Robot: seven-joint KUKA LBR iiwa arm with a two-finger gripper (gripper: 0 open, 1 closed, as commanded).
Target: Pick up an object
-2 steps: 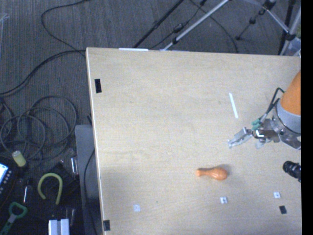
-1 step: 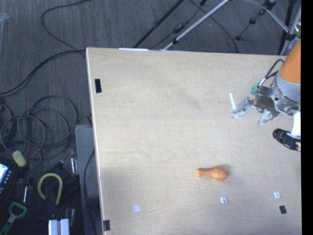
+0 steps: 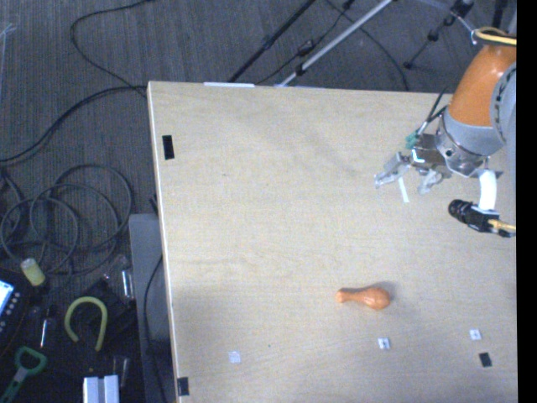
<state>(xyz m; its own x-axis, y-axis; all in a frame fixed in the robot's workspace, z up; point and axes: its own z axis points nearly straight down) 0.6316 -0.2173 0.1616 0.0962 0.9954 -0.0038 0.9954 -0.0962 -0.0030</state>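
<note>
**Gripper waits above the bench, orange object untouched**

The gripper (image 3: 409, 175) hangs with fingers spread and nothing between them, well apart from the orange pear-shaped object (image 3: 366, 297) (perhaps a toy gourd), which lies nearer the camera. Likely poised before descent. The arm (image 3: 481, 99) is cut off at the frame's edge.

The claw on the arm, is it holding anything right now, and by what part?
Nothing is held. The claw hangs above bare tabletop with no object between its fingers; the orange pear-shaped object lies apart, nearer the camera.
</note>
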